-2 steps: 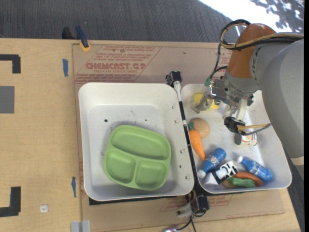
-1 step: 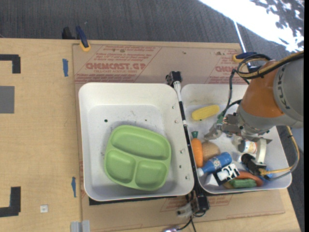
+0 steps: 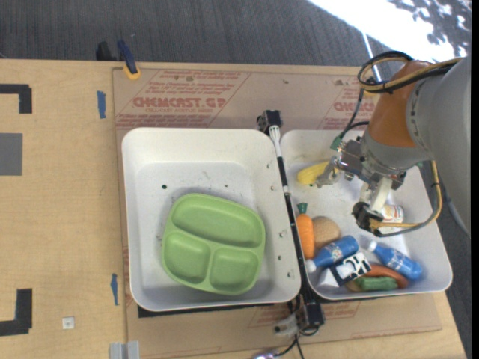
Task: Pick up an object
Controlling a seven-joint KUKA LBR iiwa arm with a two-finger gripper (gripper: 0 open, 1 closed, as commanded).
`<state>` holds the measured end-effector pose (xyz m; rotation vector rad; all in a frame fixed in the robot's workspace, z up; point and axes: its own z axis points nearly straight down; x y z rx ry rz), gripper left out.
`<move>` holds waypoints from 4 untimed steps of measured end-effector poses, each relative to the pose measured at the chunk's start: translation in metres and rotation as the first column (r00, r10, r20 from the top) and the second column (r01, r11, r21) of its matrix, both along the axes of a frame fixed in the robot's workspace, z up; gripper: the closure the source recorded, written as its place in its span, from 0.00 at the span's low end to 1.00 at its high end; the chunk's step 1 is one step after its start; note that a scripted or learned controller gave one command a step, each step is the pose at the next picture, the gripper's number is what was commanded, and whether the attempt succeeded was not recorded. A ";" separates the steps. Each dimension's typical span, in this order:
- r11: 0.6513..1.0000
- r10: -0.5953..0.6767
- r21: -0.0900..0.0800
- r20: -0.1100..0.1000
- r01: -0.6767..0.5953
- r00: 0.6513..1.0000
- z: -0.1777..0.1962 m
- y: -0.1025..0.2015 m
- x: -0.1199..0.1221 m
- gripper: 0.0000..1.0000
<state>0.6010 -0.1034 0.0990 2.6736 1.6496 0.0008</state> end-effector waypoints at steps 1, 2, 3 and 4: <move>0.979 0.205 -0.001 0.001 -0.205 0.979 0.045 -0.111 -0.002 0.00; 0.987 0.162 0.004 0.001 -0.162 0.987 0.034 -0.106 -0.013 0.00; 0.888 0.459 0.001 0.007 -0.459 0.888 -0.003 -0.100 -0.066 0.00; 0.890 0.456 -0.005 0.007 -0.456 0.890 0.008 -0.103 -0.066 1.00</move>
